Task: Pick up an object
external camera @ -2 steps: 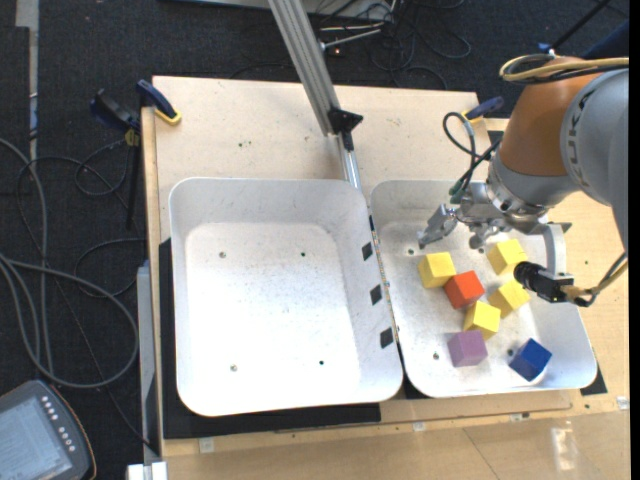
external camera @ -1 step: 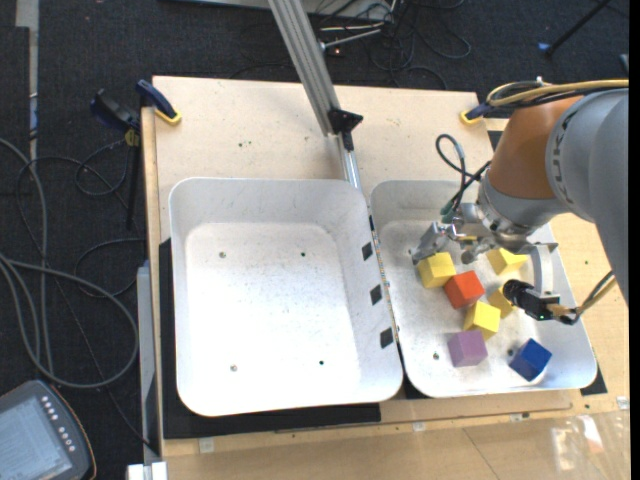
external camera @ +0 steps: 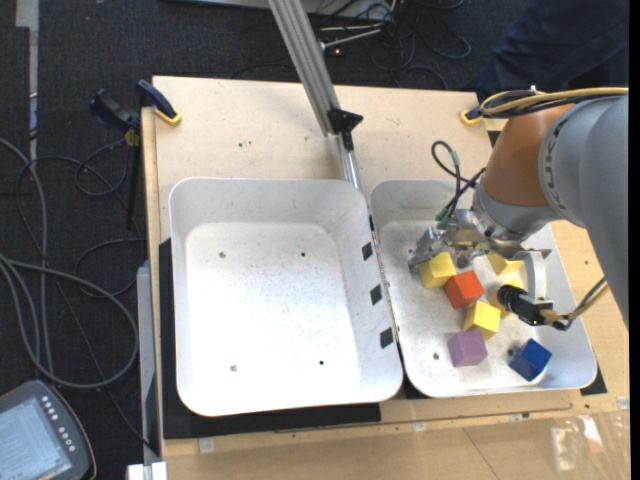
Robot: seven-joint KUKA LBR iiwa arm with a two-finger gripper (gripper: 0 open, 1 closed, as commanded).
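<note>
Nearest the camera in the right-hand white plastic bin lie a small purple cube and a blue cube, with a yellow cube and an orange-red cube just above them. A second yellow block sits right by the grey two-finger gripper, low over the cluster; whether its fingers are spread or pressed together I cannot tell, since the wrist seems to cover them. For a clean pick, the tool should probably centre over a single cube, likely that nearest yellow one, squaring to its flat faces so the touching orange-red neighbour is not dragged along. Both bins, including the left-hand white bin, rest on a pale wooden bench over dark carpet strewn with cables, with a metal strut slanting in from above.
</note>
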